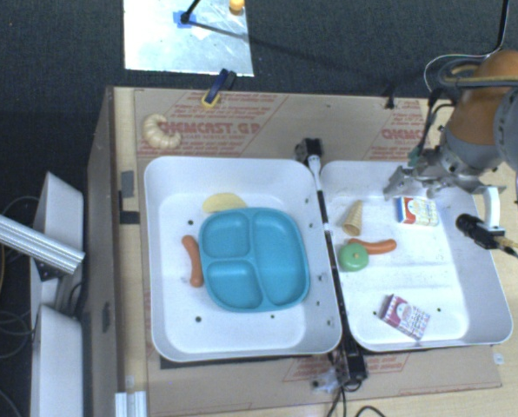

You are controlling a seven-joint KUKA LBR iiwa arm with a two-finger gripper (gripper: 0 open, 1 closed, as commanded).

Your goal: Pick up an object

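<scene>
My gripper [412,186] hangs over the back of the right bin [476,320], open, with nothing between its fingers. Just in front of it, a small white carton with red and blue print [416,210] lies on the bin floor. A tan cone [354,216] lies to the carton's left. Nearer the middle of the bin, a green apple [354,258] touches an orange sausage [377,247]. A red patterned packet [405,315] lies toward the bin's front.
The left bin [168,233] holds a blue divided tray [253,259], a yellow piece [224,202] behind it and an orange sausage [194,261] to its left. A ridge [327,241] separates the bins. A pale curled object [161,129] lies on the cardboard behind.
</scene>
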